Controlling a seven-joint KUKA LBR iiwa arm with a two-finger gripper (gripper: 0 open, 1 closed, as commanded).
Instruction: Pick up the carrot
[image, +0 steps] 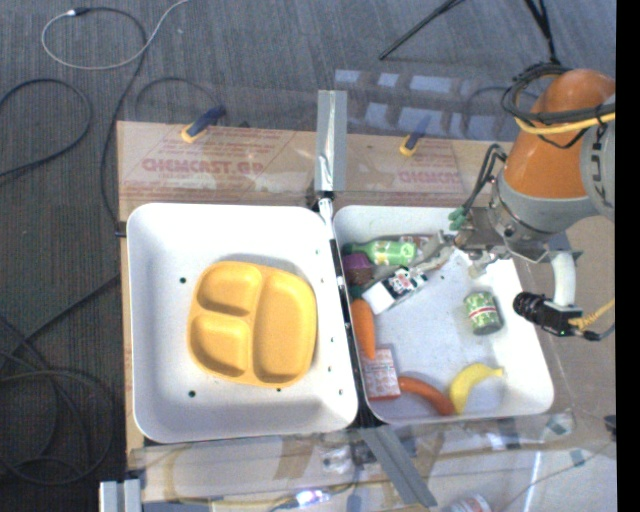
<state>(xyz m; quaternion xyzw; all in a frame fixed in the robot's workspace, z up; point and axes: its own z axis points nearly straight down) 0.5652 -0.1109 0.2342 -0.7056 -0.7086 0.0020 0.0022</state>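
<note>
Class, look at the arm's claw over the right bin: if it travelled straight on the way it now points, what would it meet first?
The claw points left over the right white bin. First in that line is probably the green plastic bottle lying near the bin's upper left; height is unclear, so it might pass above it.

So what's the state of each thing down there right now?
yellow divided tray: flat in the left bin, nothing on it
carrot: lying by the right bin's left wall, not held
banana: lying near the front
green can: on its side
green bottle: on its side at the back
orange-red vegetable: lying along the front wall
gripper: over the right bin's back edge
</note>
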